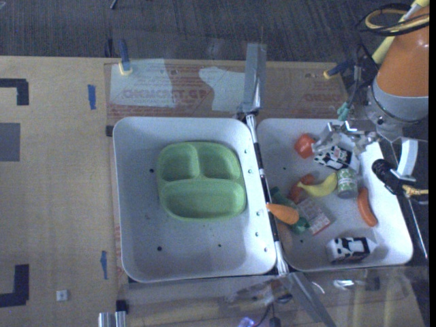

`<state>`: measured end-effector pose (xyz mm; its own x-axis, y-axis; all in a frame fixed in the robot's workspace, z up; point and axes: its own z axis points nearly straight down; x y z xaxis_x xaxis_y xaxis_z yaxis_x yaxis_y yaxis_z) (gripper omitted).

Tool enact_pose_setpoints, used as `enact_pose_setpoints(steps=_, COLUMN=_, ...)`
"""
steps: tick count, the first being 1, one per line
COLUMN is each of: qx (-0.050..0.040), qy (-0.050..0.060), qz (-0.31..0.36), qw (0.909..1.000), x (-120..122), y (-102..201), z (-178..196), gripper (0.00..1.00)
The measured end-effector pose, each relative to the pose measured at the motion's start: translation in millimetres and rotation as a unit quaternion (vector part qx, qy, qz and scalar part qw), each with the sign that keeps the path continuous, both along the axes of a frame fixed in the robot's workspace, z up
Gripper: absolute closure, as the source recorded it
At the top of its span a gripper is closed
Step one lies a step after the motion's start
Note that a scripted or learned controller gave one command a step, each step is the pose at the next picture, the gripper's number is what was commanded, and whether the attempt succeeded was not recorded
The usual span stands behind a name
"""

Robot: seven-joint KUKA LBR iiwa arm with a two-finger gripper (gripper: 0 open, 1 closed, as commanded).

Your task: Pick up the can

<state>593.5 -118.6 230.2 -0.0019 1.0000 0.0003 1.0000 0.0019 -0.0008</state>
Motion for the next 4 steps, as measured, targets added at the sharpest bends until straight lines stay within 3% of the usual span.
enact_pose_setpoints(steps=1, qx=-0.0002, qy=0.000, qz=-0.038, qw=0.9993, x=22, y=-59, z=-65, gripper=0.00)
enact_pose_setpoints(steps=2, qx=-0.0003, qy=-0.002, qz=-0.064, qw=0.9980, x=6, y=-80, z=-135, gripper=0.00)
enact_pose_setpoints(steps=3, qx=-0.0007, qy=-0.003, qz=-0.064, qw=0.9979, x=6, y=-80, z=-125, gripper=1.00)
enact_pose_setpoints(steps=4, qx=-0.0004, qy=-0.001, qz=-0.064, qw=0.9979, x=3, y=-33, z=-11, gripper=1.00)
